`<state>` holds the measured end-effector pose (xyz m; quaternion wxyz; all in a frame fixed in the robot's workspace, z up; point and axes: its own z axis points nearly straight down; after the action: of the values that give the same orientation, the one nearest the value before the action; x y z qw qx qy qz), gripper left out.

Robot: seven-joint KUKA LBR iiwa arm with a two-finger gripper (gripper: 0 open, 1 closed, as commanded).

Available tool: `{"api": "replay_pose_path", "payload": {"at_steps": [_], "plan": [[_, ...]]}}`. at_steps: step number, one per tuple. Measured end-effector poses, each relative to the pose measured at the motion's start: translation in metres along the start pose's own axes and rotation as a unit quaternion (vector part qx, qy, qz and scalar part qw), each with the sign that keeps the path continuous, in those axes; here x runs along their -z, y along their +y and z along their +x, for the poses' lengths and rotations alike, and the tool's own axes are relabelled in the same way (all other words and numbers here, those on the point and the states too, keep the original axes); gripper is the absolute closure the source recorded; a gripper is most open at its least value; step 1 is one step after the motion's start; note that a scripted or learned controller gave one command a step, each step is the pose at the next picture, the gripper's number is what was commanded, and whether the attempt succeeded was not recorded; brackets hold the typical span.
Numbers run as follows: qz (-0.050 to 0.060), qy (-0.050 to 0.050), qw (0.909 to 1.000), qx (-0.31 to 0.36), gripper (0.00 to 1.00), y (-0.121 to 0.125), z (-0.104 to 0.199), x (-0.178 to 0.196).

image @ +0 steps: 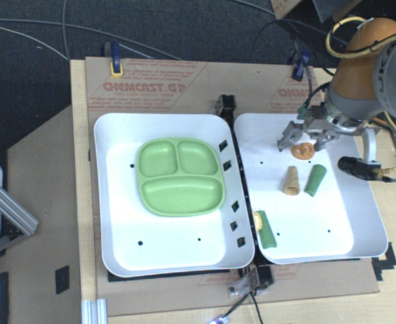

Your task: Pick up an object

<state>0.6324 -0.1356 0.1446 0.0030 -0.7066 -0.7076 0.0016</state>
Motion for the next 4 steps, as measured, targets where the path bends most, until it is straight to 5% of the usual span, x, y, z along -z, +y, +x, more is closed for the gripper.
{"api": "replay_pose_path", "payload": {"at_steps": [1,2,4], "plan": [[0.0,0.0,1.0,-0.001,0.0,0.0,0.001,-0.053],[-0.004,0.0,1.0,-0.001,1.0,0.002,0.001,-0.038],[-0.008,-0.002,1.0,0.0,1.0,0.003,0.007,0.072]]}}
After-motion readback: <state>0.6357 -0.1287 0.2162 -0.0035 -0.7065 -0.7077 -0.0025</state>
